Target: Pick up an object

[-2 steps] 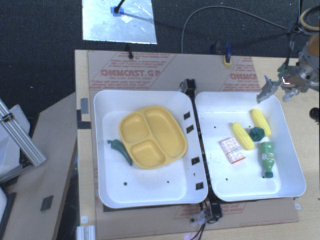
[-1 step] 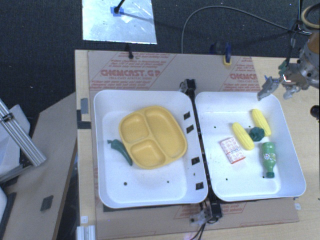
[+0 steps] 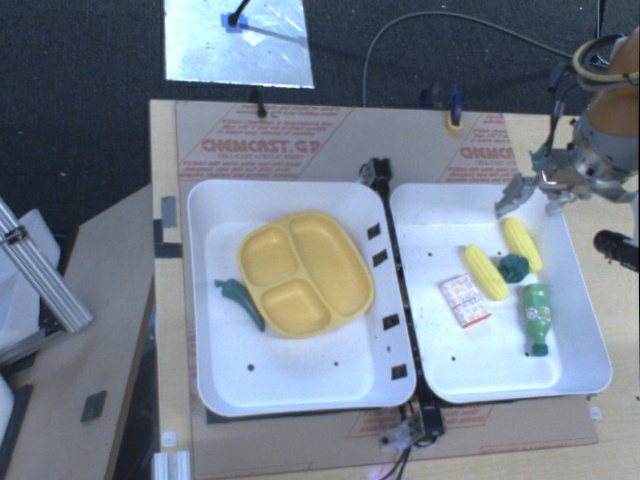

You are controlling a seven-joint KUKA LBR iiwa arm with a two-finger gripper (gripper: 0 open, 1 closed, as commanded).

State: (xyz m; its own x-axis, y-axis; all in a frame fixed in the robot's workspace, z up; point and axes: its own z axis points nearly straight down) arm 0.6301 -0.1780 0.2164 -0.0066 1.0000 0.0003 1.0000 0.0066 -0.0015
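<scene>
My fingers (image 3: 533, 194) are spread wide and hold nothing, positioned over the far edge of the right bin (image 3: 440, 368). Directly nearer lie two corn cobs (image 3: 522, 243), a green bottle (image 3: 537, 317), and a red-and-white packet (image 3: 465, 300).
</scene>
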